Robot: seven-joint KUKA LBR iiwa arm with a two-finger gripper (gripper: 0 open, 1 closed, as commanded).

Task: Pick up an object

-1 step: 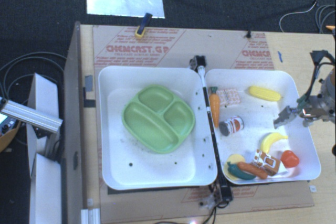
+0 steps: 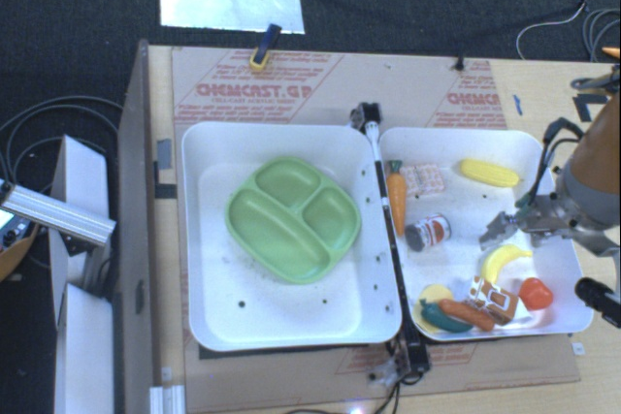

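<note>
We look down at a slant on a desk point(image 2: 291, 78) covered with printed cardboard, bearing two shallow white bins side by side. The left bin point(image 2: 209, 305) sits at the centre of the frame and holds a green divided plate point(image 2: 293, 219), lying flat near its middle.

The right bin point(image 2: 417, 145) sits at centre right and holds the small objects. A carrot point(image 2: 396, 199) lies along its left wall, with a pale packet point(image 2: 423, 177) just beside it. An ear of corn point(image 2: 489, 173) rests toward the upper right. A small can point(image 2: 428, 232) lies on its side near the middle. At the lower right we see a banana point(image 2: 505, 259), a red tomato point(image 2: 536, 293), a brown and white box point(image 2: 488, 297), and a red and green pepper point(image 2: 456, 314) close together.

The arm point(image 2: 594, 172) enters from the right edge of the frame, its grey body bent downward over the right bin. Its pincer point(image 2: 508, 223) reaches left, just above the banana, between the banana and the corn. We cannot tell whether it is spread or pressed together, and nothing is visibly caught in it.
</note>
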